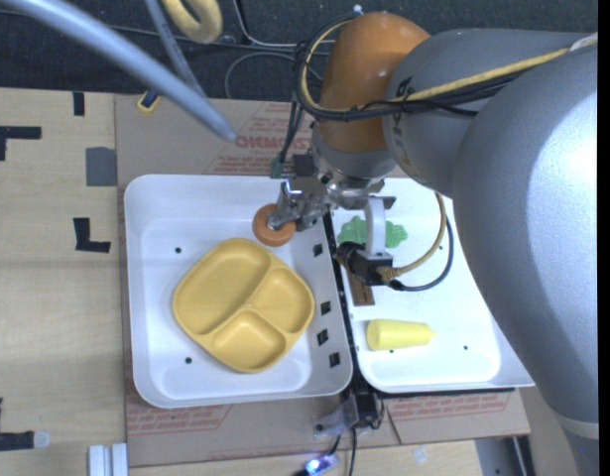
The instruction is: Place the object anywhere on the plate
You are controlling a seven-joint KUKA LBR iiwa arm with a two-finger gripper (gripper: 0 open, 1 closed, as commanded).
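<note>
While the grey arm reaches in from the 3 o'clock side, its claw (290,206) stands over the far inner corner of the left bin (146,266), directly above a small round orange-brown object (274,228) that sits at about 1 o'clock from the yellow divided plate (243,303). The object lies just beside the plate's far rim, apparently off it, and directly under the claw's tips; whether it rests on the bin floor or hangs lifted cannot be judged. The claw's metal parts overlap the object's top, so whether it is spread, closed or pinching the object cannot be told. The deciding relation is short: the plate lies toward 7 o'clock from the claw, and the nearest compartment is close by. The object looks round, with no clear long axis. In the right bin (473,355) lie a green item (384,232), partly hidden by cabling, and a yellow cone-like piece (398,334). The bench (47,266) surrounds both bins.
</note>
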